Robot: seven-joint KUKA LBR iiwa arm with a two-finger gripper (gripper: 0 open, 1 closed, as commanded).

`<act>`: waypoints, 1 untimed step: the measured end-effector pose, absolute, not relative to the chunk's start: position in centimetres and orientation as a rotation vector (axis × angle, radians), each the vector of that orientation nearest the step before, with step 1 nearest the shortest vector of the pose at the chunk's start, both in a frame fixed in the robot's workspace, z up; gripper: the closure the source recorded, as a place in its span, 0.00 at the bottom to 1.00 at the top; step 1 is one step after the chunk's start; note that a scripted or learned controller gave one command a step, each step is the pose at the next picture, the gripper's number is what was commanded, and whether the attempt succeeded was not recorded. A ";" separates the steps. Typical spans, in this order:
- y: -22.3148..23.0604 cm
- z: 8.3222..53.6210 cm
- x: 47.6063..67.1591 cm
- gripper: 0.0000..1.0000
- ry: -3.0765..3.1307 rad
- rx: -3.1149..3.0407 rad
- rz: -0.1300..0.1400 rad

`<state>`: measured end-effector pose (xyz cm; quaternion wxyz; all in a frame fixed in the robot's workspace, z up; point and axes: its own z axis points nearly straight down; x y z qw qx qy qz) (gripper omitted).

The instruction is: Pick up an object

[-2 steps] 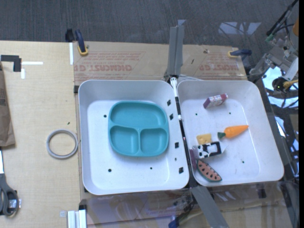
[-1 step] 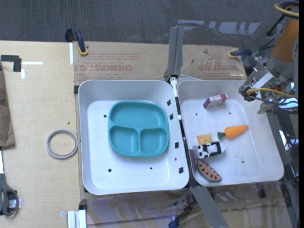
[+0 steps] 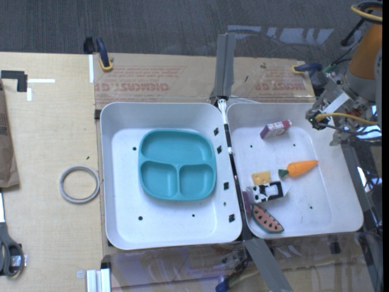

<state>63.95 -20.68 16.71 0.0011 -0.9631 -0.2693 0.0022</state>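
Observation:
The right bin (image 3: 331,208) holds several small things. A pink box (image 3: 275,128) lies near its back, and an orange toy carrot (image 3: 299,168) in the middle. A yellow cheese wedge (image 3: 261,177), a black-and-white toy (image 3: 269,191) and a watermelon slice (image 3: 266,219) sit at its front left. My gripper (image 3: 333,119) hangs over the bin's back right corner, up and to the right of the carrot. It is apart from every object, and nothing shows in its grasp.
The left bin (image 3: 121,218) holds a teal divided plate (image 3: 178,165). On the bench to the left lie a grey tape ring (image 3: 79,184), scissors (image 3: 9,257) and a brown bag (image 3: 7,145). Blue clamps (image 3: 103,56) stand behind the bins.

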 end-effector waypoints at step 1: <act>-17.8 19.2 58.6 0.00 -0.857 -3.020 0.006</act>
